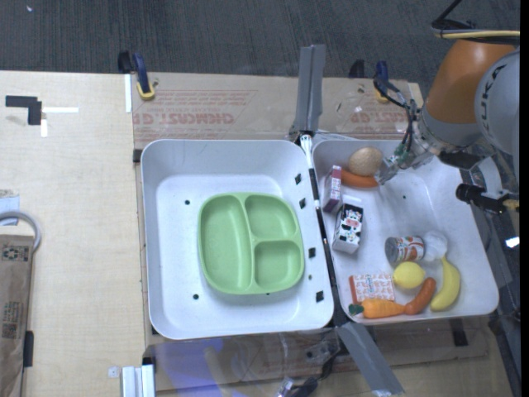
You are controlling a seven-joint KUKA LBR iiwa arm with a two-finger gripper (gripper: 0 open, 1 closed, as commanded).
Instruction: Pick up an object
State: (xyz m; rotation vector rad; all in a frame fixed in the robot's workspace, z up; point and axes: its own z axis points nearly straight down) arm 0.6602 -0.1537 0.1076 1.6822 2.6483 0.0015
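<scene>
Presently the right bin (463, 246) holds the loose objects, ten by count. At its far end lie one tan potato-like item (366, 160) and one orange carrot (358, 179), touching each other. Along the left wall stand one pink carton (332, 188) and one black-and-white milk carton (349, 228), the second nearer the viewer. Toward the near right sit one small can (405, 248) on its side with a pale wrapper (433, 244) against it, one yellow lemon (407, 275), one banana (447, 284), one red sausage-shaped piece (420, 296), one second carrot (381, 308) and one red-and-white packet (370, 287).

The gripper (395, 162) hangs at the far end of this bin, just right of the potato-like item; whether its fingers are open or closed cannot be told.

The left bin (165, 222) contains one green tray (250, 242) with three compartments, lying flat at its centre.

Two blue clamps (140, 73) show on the far edge of the bench.
</scene>
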